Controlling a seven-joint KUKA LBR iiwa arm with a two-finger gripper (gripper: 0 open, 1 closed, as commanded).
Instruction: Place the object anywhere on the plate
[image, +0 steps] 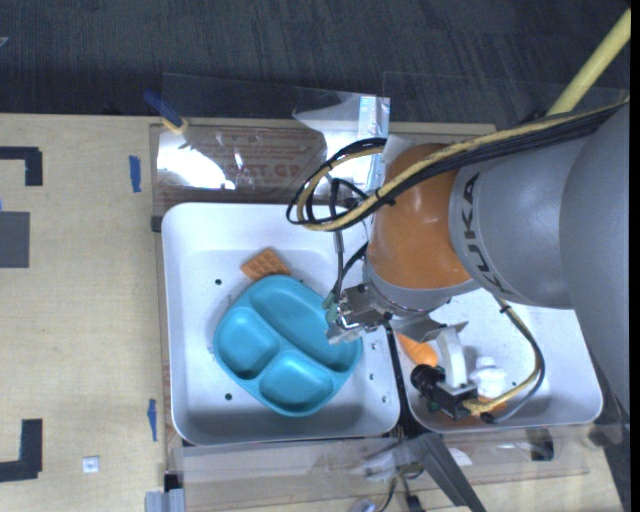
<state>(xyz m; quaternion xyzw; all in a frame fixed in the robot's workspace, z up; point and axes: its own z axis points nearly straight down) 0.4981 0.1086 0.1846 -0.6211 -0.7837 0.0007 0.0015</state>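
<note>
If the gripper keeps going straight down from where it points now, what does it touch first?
Most likely the right rim of the blue divided plate: the gripper hangs over that edge in the left bin. Depth is unclear from this slanted view, so it might clip the edge.

Grey arm (540, 210) reaches left (orange band uppermost), tool (342, 318) low.

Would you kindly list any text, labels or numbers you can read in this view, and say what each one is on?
"KU": dark letters on the grey arm beside its orange band; the rest runs out of sight.
Reddish print on the brown sheet behind the left bin: too blurred to read.
</note>
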